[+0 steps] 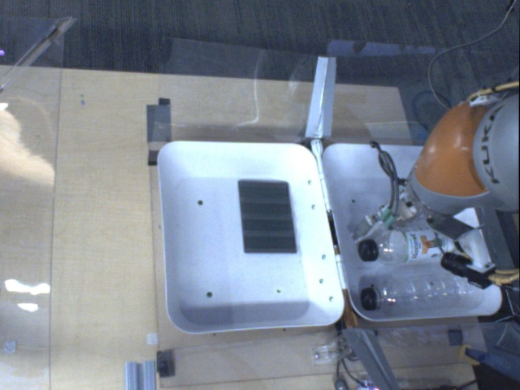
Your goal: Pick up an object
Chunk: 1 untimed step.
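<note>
The grey arm with its orange band [455, 153] reaches in from the right and hangs over the right bin [349, 177]. Its gripper [398, 218] sits low in the middle of that bin, just above a clear plastic bottle [406, 246] with a black cap and a printed label, lying on its side with the cap toward the left. Whether the gripper is open, closed or gripping anything cannot be told, because the wrist and cables hide it. A second clear bottle [418, 295], also black-capped and lying on its side, rests along the near edge of the same bin, just beside the first. In the left bin [187, 218] a dark rectangular ribbed block [266, 216] lies flat near the centre, well apart from the bottles. Both bins rest on a pale wooden bench [81, 218]
</note>
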Each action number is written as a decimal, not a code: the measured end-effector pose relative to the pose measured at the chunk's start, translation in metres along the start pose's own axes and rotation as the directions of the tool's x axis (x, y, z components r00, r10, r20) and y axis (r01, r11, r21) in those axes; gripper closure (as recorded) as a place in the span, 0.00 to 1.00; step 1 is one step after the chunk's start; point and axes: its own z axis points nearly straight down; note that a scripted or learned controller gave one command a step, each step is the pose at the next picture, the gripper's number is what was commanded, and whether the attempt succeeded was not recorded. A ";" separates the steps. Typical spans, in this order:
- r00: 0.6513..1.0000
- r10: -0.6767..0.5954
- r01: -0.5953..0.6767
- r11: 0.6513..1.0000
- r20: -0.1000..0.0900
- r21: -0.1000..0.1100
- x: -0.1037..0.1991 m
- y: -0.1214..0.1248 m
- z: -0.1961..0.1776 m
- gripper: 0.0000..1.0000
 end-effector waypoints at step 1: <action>0.992 -0.126 0.126 0.992 -0.006 0.010 -0.006 0.010 0.013 0.00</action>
